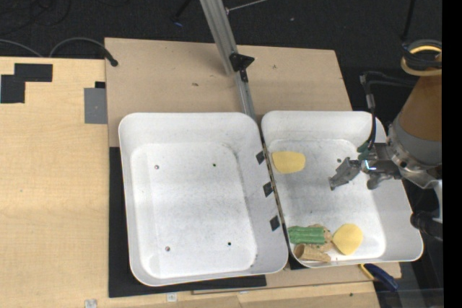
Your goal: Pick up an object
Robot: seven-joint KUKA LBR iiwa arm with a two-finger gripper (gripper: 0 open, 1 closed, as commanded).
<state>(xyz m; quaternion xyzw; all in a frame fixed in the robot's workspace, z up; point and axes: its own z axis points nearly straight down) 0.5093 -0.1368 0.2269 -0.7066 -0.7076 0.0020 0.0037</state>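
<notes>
While I watch from my console, the gripper (345,175) hangs over the right bin (317,125), reaching in from the right edge with the grey arm (422,122) behind it. Its dark fingers (339,178) are in view, but I cannot tell whether they are spread or pressed together; nothing shows between them, so I judge the pick not yet made.

All the candidates lie in that right bin, which is likely why the arm works on this side. A flat yellow piece (289,161) rests near the bin's left wall, apart from the gripper and with bare floor around it, so I judge it the easiest to reach. Its outline is soft and rounded, pale yellow, lying low.

Three other things crowd the near edge: a green object (307,234), a rounder yellow lump (349,239) just beside it, and a tan scrap (313,252) beneath them at the rim. They touch or nearly touch, so a grasp there risks nudging a neighbour.

The left bin (191,198) sits alongside, both bins resting on the surface (173,76).
</notes>
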